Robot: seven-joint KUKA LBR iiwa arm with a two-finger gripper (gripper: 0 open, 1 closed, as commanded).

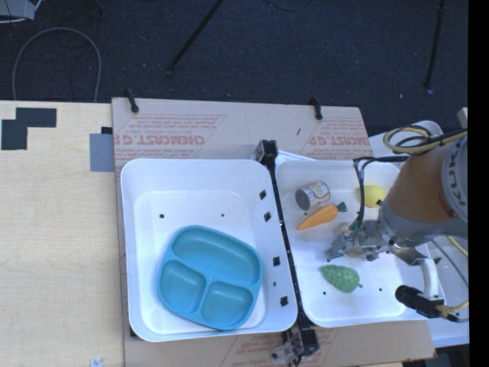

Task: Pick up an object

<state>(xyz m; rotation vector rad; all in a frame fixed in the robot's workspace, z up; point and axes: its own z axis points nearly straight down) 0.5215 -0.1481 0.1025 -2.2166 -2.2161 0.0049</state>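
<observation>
In the right-hand bin, the gripper sits low over the white floor, between the carrot above it in view and the green object below it. Its metal parts run leftward from the wrist and blur together, so whether the fingers are spread or pressed together cannot be told. Nothing can be made out between them.

The arm enters from the right; its broad orange band covers the right part of the bin, and its upper links are cut off at the frame edge. A yellow object is partly hidden behind the arm and a black cable, so its shape is unclear.

The carrot lies flat with its long axis running from lower left to upper right, the pointed end at lower left and a small green top at upper right. Just above it, a small can lies on its side, its round end facing lower left. The green object is bumpy and lies with its long axis roughly left to right.

The left bin carries a blue divided tray. Both bins rest on cardboard printed with red lettering, on a pale wooden bench. Dark carpet with cables lies beyond.
</observation>
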